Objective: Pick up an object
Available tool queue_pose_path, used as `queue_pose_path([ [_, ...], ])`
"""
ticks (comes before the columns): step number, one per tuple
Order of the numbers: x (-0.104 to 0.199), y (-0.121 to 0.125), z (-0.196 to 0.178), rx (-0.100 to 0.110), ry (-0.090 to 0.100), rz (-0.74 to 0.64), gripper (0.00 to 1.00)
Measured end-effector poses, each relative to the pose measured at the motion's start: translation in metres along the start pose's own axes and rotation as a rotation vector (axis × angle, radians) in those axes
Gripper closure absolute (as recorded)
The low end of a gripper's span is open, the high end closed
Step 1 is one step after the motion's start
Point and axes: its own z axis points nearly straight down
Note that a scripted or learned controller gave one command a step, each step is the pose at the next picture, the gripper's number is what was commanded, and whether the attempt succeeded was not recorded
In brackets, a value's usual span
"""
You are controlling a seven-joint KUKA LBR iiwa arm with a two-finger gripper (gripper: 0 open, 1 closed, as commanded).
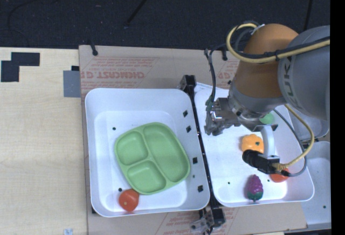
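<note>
Claw (214, 123) sits low in the right bin (226, 191), can't tell its state, with the orange toy (252, 143) just beside the wrist, so honestly it could close on bare plastic and miss.

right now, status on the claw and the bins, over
Claw low over right bin, near its left wall, nothing seen in it. Yellow toy, purple toy loose beside it. Green plate, tomato in left bin.
</note>
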Motion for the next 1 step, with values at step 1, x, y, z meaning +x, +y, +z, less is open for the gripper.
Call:
queue_pose_path([
  [1,0.0492,0.0063,0.0134,0.002,-0.001,0.0,1.0],
])
